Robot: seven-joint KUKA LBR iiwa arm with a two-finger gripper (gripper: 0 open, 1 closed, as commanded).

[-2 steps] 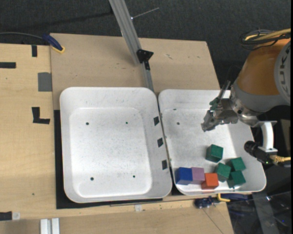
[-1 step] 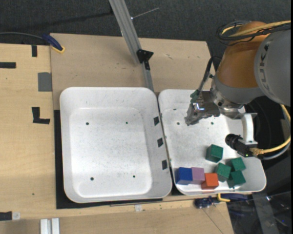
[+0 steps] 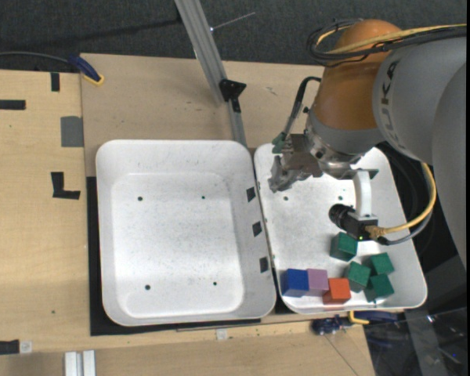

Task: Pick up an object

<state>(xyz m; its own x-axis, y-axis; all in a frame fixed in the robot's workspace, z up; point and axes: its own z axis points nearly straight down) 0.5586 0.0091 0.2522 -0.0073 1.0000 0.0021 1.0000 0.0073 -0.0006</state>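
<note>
Grey KUKA iiwa arm (image 3: 423, 92) reaching in from the right, bulky orange band (image 3: 352, 77) sitting just above the wrist. Wrist bent downward and to the left, with yellow and black cables looping over its top. Dark metal two-finger gripper (image 3: 280, 180) pointing down-left, fingertips low, nothing visible between them.
</note>
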